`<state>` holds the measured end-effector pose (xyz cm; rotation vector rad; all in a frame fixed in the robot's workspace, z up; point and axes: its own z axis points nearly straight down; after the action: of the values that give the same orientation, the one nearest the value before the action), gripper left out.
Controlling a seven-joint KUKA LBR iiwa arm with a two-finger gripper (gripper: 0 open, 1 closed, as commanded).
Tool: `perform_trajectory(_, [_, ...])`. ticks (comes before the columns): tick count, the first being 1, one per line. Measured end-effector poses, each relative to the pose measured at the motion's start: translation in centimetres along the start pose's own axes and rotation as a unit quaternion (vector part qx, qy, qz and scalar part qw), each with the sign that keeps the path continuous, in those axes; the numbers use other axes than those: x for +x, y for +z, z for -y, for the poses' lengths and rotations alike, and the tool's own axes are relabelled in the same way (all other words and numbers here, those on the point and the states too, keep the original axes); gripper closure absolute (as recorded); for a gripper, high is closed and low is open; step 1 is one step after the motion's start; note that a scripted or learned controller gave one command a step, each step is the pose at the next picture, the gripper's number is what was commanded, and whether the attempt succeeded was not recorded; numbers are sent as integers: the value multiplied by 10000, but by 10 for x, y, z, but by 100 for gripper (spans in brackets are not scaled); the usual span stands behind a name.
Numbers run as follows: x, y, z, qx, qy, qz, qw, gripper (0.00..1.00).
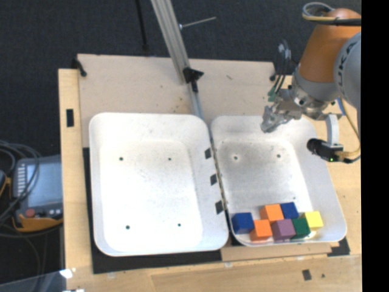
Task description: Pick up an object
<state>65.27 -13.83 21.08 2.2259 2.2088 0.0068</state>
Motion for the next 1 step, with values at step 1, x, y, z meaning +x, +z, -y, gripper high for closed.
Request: perform_trajectory(1, [3, -50, 6, -2, -25, -2, 10000, 100])
